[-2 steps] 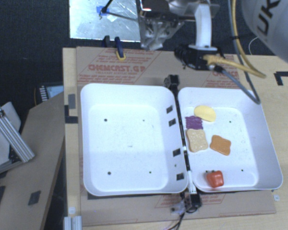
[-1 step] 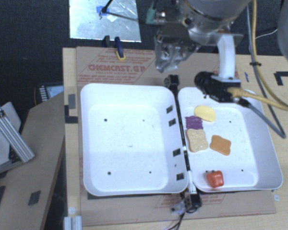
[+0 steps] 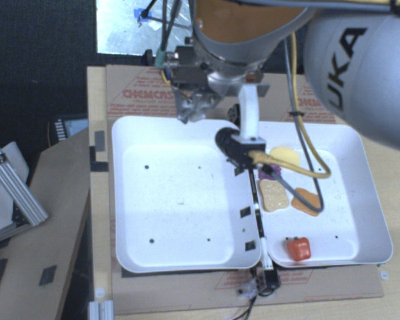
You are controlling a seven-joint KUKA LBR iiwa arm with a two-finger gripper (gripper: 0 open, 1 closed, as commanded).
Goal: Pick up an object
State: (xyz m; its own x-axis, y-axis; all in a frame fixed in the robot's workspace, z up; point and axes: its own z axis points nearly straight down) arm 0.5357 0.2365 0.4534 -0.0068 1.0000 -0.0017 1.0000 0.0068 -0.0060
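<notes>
While gripper (image 3: 195,112) hovers over far rim of left bin (image 3: 180,199), grip state can't be told. Approach step, nothing held. Targets sit in right bin (image 3: 360,199): tan slice (image 3: 275,195), orange piece (image 3: 306,201), red piece (image 3: 298,248). Next: swing right, descend.

Two pieces of lettering can be read. On the grey arm (image 3: 360,65), at the upper right, large black capitals show "UKA" — the letters run down the casing, and the start of the word is cut off by its curve. On the brown cardboard sheet (image 3: 143,92) lying under the white bins, red print at the far left corner reads roughly "CHEMCAST"; similar red print near the sheet's front edge is too small to make out.
</notes>
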